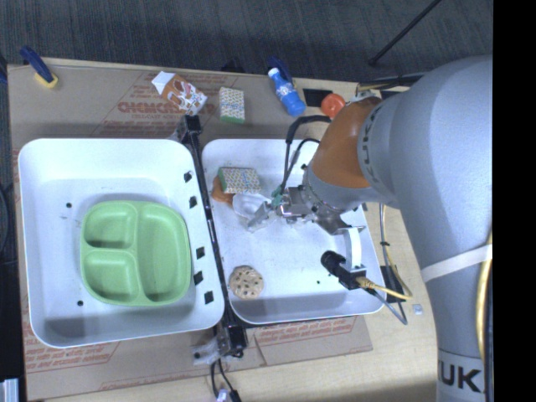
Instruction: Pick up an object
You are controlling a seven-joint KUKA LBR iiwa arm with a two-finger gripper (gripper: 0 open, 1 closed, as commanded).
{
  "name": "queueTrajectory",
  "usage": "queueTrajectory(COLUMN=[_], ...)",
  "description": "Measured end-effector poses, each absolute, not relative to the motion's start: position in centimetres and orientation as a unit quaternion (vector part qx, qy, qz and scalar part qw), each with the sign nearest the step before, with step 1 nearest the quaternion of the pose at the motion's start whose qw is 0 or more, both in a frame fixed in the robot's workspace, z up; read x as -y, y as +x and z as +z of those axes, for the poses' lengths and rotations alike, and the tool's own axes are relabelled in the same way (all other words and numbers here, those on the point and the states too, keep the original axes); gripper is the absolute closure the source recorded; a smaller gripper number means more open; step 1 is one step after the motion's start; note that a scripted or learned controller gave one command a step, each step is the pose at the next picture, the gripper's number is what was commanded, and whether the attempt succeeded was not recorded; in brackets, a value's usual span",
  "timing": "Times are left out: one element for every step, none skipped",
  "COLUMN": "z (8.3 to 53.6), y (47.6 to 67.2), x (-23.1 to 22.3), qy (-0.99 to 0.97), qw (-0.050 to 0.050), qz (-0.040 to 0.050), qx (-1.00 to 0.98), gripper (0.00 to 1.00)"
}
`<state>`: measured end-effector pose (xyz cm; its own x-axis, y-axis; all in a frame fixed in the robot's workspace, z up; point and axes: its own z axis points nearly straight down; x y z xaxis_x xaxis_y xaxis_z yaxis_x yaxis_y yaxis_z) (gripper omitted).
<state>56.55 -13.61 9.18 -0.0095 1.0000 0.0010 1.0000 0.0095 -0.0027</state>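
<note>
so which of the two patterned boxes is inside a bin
The patterned box at the right bin's back left corner; the other box sits outside on the cardboard behind both bins.

Clear crumpled plastic piece (249, 207) lies in right bin (352, 304), beside patterned box (239, 179)

Even overhead light — soft shadows, mild glare on white bins (100, 153), slightly soft focus.
</note>
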Motion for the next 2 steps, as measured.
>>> queueTrajectory(z=[20.8,22.2], y=[62.7,59.5], x=[9.0,-0.6], qy=[-0.705,-0.704], qw=[-0.001,0.002], qz=[-0.001,0.0007], qx=[0.71,0.71], gripper=[0.0,0.0])
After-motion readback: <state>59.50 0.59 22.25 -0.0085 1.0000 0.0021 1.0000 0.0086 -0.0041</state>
